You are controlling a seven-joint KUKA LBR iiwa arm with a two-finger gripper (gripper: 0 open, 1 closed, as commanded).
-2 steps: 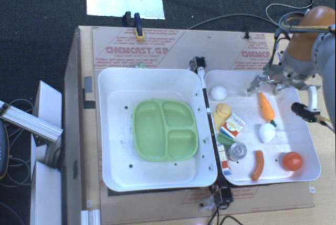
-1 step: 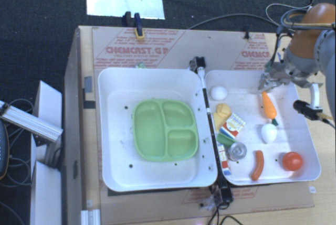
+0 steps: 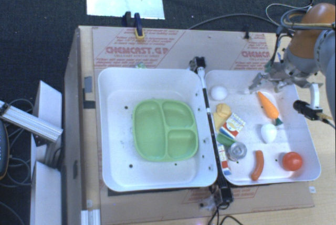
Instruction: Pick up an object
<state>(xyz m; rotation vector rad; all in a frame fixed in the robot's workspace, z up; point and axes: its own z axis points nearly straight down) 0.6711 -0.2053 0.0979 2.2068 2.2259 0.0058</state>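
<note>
we see the arm as rounded grey segments capped by a glossy orange band. thin cables loop just above the orange part. below the grey wrist sits the gripper, pale metallic grey with slim fingers; a black fitting juts from the body behind it.

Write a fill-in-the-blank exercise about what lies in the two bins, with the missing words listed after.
1. The green divided plate lies in the ____ bin.
2. The toy carrot is coloured ____.
3. The tomato sits near the right bin's front ____ corner.
4. The sausage lies between the tin can and the ____.

Missing words: left; orange; right; tomato
</note>
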